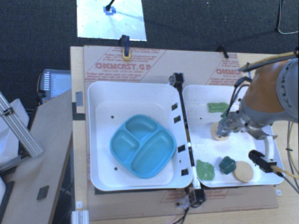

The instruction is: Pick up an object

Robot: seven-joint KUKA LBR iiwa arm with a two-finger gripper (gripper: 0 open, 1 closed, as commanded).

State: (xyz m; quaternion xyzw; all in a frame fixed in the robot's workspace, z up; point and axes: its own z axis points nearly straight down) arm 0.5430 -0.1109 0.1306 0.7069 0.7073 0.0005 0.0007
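I'm looking down on a plywood bench (140, 62) on dark carpet, two white bins side by side. Nearest me in the right bin (203, 94) lie a green lump (205, 170), a teal block (227, 164) and a tan disc (243, 171). Further in, the gripper (226, 126) sits low over a second tan piece (217, 131); I cannot tell its opening. Beyond lies a green bar (217, 107). The left bin (100, 94) holds a blue tray (142, 146). My worry: a flat piece may slip out sideways, or the tips may jam on the floor.
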